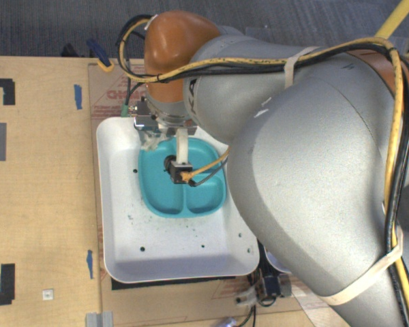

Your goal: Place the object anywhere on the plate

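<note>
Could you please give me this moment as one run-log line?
gripper: over top edge of plate, as seen in view | plate: teal, divided, inside white bin | grasp: cannot tell

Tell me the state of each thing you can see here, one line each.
white bin: on the bench, holding the plate.
plate: flat, face up, inside the bin.
gripper: over the plate's upper part.
arm: reaching across from the right, hiding the bin's right edge.

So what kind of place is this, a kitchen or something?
Most likely a robotics lab, not a kitchen: a large grey arm reaches over a white bin holding a teal plate, on a bench marked with black tape.
</note>
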`<state>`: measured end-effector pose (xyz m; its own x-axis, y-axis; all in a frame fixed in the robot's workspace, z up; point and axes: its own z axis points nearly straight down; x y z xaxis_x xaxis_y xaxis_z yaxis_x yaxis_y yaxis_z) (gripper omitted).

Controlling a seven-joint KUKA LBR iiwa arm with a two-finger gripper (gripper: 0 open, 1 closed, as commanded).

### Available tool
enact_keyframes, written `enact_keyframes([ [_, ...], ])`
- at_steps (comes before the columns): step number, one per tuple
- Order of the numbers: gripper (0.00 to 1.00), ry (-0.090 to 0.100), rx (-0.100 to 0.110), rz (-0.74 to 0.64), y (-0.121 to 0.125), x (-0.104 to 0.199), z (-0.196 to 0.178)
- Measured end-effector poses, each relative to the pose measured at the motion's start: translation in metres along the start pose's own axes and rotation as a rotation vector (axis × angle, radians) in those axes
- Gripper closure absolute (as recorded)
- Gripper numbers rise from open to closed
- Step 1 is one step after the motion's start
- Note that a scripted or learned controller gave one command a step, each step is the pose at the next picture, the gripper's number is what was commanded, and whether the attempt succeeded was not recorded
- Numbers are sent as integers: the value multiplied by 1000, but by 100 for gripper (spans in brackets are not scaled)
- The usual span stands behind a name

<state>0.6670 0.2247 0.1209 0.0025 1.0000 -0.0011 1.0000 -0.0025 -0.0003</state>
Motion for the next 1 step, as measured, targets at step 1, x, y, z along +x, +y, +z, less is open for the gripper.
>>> enact_keyframes([
  [1, 100, 5, -15, -18, -21, 1, -161],
])
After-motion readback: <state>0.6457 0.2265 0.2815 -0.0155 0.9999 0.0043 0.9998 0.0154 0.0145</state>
